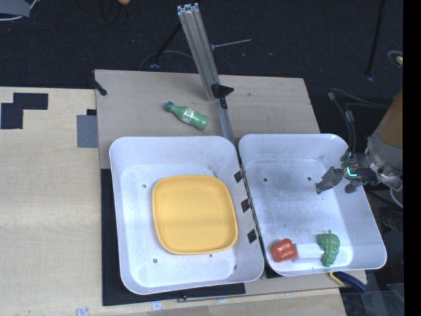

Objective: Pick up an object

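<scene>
Camera view: gripper (327, 182) sits over the right bin (296, 150), near its right wall, above bare floor. Can't tell how the claw is set, too dark and small, and nothing visible in it. Candidates: red pepper (283, 249) and green broccoli-like toy (329, 247) near the bin's front edge, apart from each other and well clear of the gripper. Yellow plate (195, 214) in left bin (131, 176); green bottle (187, 115) on the bench behind. Pick not started; approach, descent, grasp all left.

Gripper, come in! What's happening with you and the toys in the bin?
Gripper over right bin, nothing between its fingers. Red pepper and green broccoli lie at the near edge, untouched. Nothing between.
</scene>
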Available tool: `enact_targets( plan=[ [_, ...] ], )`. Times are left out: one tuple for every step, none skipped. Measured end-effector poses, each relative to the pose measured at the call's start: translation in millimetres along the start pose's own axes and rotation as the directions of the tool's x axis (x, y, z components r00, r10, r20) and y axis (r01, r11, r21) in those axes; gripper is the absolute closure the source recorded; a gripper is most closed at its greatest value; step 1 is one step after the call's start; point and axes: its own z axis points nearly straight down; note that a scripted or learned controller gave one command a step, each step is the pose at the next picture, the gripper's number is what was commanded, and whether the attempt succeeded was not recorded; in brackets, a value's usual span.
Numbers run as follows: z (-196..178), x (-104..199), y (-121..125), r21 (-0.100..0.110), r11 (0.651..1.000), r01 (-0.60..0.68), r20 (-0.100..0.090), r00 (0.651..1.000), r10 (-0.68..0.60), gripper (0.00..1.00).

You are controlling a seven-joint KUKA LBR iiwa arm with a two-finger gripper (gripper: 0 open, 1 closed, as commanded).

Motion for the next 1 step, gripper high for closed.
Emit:
enact_targets(
  plan=[
    [0.0,0.0,0.0,0.0,1.0,0.0,0.0,1.0,0.0,0.0]
  ],
)
